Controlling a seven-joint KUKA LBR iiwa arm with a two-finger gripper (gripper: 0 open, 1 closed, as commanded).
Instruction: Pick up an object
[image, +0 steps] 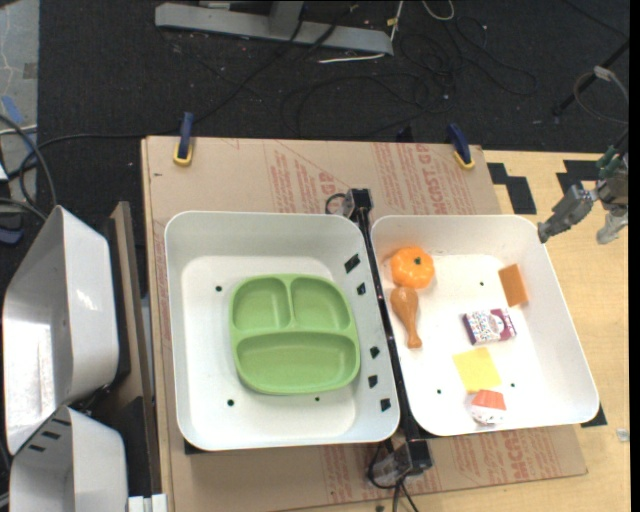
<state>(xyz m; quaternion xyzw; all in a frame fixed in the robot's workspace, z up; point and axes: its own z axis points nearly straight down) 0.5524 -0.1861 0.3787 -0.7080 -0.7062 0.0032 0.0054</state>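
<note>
The right bin (560, 300) holds several small items: an orange pumpkin (412, 268), a tan drumstick (406, 312) just below it, an orange-brown block (513, 285), a purple-and-white packet (488, 326), a yellow square (477, 368) and a small red-and-white piece (487, 403). My gripper (584, 224) hangs at the view's right edge, outside the right bin's upper right corner. Its two fingers stand apart, open, with nothing between them.
The left bin (190, 300) carries a green divided plate (296, 333). Both bins rest on a cardboard sheet (300, 170) held by clamps at the back. White tubs (55, 320) stand off the bench at the left.
</note>
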